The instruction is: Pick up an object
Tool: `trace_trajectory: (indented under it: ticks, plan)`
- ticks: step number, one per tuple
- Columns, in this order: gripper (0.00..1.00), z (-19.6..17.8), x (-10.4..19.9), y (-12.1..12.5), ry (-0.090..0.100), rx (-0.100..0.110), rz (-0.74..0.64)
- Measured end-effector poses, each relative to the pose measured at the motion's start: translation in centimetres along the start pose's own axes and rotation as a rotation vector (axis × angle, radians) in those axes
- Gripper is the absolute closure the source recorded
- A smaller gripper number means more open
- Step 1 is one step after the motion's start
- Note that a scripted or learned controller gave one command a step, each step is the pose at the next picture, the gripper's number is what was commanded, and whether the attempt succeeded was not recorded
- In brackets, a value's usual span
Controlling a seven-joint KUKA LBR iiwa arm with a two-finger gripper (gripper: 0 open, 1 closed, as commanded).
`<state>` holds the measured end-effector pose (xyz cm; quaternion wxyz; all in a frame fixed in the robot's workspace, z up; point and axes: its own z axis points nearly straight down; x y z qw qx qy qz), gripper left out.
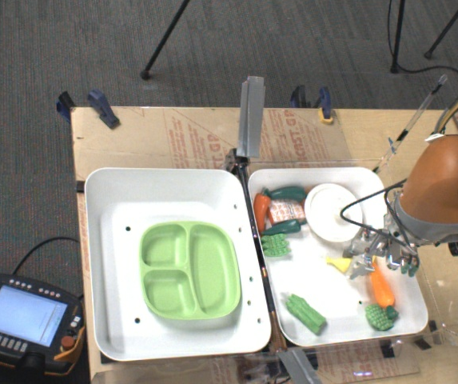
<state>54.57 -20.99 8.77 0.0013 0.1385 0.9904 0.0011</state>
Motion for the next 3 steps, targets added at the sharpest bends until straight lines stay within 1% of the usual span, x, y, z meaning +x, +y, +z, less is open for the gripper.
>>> trace_trajectory:
  ticks: [1, 2, 3]
  plan:
    - [0.00, 0.1, 0.1, -0.1, 0.003, 0.001, 0.000]
    - [0.00, 0.1, 5.6, 0.6, 0.005, 0.000, 0.041]
    - [1.00, -0.9, 5.5, 0.6, 0.003, 0.000, 0.038]
